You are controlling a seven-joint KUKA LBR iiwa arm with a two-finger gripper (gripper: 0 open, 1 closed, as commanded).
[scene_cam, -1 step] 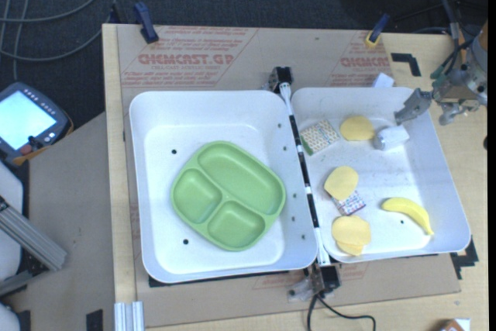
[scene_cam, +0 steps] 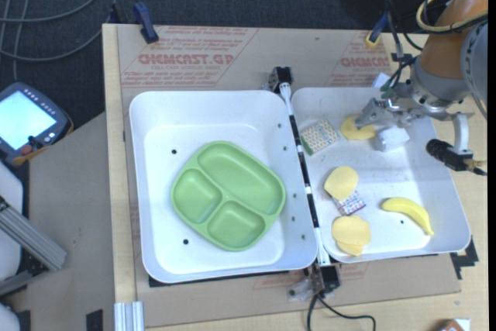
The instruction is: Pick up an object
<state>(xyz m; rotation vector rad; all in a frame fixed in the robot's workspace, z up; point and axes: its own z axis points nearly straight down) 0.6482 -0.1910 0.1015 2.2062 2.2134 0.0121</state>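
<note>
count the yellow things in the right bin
4: one by the hand at the bin's far side, one mid-bin, one at the near edge, and a banana near right. The arm may hide more.

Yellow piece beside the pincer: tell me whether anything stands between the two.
Nothing visible does. The pincer hangs at the right bin's far end, right beside the yellow piece, with no other object between them.
</note>
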